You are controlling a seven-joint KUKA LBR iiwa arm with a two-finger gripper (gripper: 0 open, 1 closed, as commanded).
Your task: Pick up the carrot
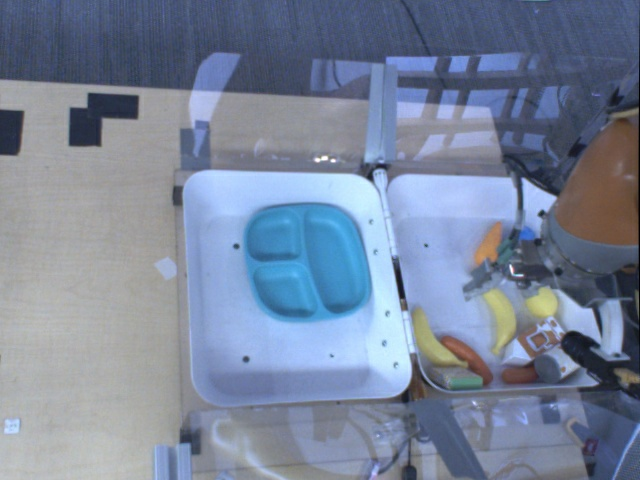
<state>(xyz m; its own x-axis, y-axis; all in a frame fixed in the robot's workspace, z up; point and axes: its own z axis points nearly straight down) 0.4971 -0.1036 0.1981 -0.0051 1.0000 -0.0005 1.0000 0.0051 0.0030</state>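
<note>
From above, the wooden desk (90,298) carried two shallow white bins side by side. The left bin (215,368) held a blue divided plate (305,260) with three compartments, lying flat near its middle. The right bin (440,218) held the clutter. The carrot (488,243), orange and slim, lay tilted in the upper middle of that bin, its lower end close to the tool (492,279).

The grey arm with its orange band (600,193) came in from the right edge, and the tool sat low over the right bin, just below the carrot. Its metal fingers (478,284) pointed toward the left; whether they were spread or closed could not be told, and nothing was visibly held between them.

Below the tool stood a yellow banana (501,320), and a second banana (432,340) curved along the bin's left wall. A small yellow lemon-like fruit (542,303) sat just right of the first banana. Near the front wall lay a red-orange sausage-shaped piece (467,357), a green block (462,379), and a small printed card (541,340).
</note>
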